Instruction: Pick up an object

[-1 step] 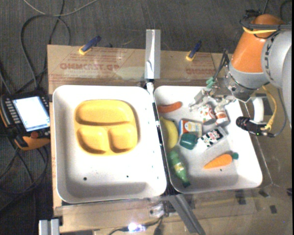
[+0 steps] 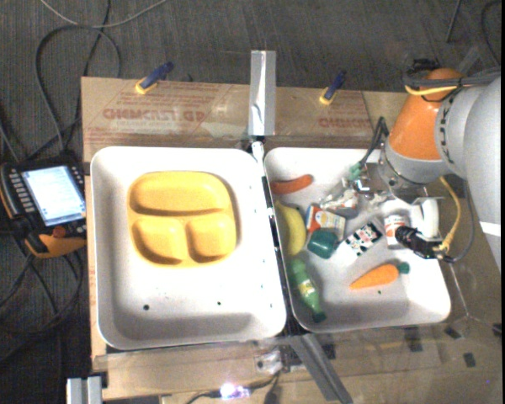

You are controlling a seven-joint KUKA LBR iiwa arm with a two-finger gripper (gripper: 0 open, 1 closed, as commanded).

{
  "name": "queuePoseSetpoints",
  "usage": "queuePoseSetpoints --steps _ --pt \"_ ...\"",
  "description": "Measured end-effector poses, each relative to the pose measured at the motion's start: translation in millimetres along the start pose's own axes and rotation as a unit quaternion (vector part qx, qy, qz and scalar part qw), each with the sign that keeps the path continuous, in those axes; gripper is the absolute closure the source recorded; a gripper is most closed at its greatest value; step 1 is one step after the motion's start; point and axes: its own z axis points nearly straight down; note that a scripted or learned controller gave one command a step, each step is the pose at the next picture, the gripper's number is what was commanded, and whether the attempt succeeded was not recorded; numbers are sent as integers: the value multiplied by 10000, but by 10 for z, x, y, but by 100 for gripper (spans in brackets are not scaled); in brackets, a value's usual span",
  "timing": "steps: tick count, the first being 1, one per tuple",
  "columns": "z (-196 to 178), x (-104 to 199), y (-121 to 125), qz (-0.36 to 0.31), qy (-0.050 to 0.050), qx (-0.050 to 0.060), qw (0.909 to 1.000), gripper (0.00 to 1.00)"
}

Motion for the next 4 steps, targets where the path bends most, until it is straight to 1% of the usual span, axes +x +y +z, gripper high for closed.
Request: queuePoseSetpoints --steps 1,2,3,4 --pt "-48 11 -11 -8 14 36 10000 100" --pt "-48 10 -11 -8 14 37 10000 0" --pt "142 -128 208 -731 -10 54 9973 0" --pt "52 -126 224 -744 -22 40 9972 100"
